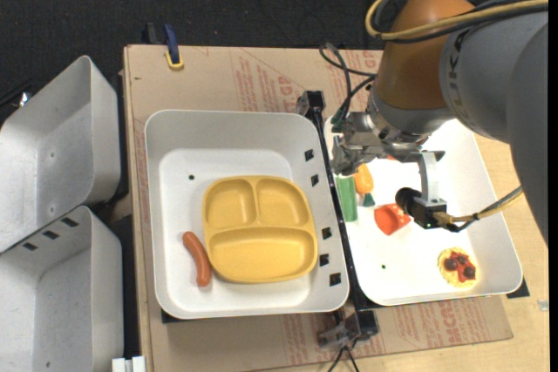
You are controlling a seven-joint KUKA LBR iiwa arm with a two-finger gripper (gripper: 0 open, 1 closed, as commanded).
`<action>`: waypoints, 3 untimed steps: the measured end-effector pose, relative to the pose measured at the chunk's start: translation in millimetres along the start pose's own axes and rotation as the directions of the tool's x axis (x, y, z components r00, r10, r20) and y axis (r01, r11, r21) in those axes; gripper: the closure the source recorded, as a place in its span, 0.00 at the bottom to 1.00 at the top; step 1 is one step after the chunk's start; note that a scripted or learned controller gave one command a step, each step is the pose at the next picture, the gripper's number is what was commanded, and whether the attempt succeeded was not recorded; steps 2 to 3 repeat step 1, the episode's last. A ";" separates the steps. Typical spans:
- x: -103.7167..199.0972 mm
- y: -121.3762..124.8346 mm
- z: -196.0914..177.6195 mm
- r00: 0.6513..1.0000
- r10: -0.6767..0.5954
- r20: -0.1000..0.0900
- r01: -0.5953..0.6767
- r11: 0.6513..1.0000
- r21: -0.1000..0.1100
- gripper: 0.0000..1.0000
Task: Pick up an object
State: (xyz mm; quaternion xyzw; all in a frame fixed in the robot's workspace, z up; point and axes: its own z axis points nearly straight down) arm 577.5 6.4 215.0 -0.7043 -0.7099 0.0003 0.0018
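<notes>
My gripper (351, 159) hangs over the left side of the right bin (488, 187), under the grey arm with its orange band. Just below it lie a small orange piece (364, 181) and a green stick-shaped piece (347, 199) close to the bin's left wall. A red piece (390, 219) lies a little to the right of them. A small round pizza toy (459, 267) rests in the bin's front right corner. The arm hides the back of this bin.
The left bin (166, 187) holds a yellow divided plate (259, 229) with a reddish sausage (198, 258) beside it at the front left. The dividing wall between the bins (335, 222) runs right next to the gripper. Folded white bins (52, 187) stand off the bench's left.
</notes>
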 end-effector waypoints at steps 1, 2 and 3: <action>49.6 -1.4 -8.7 1.000 0.000 0.001 0.000 1.000 -0.004 1.00; 49.6 -1.4 -8.7 1.000 0.000 0.001 0.000 1.000 -0.004 1.00; 49.6 -1.4 -8.7 1.000 0.000 0.001 0.000 1.000 -0.004 1.00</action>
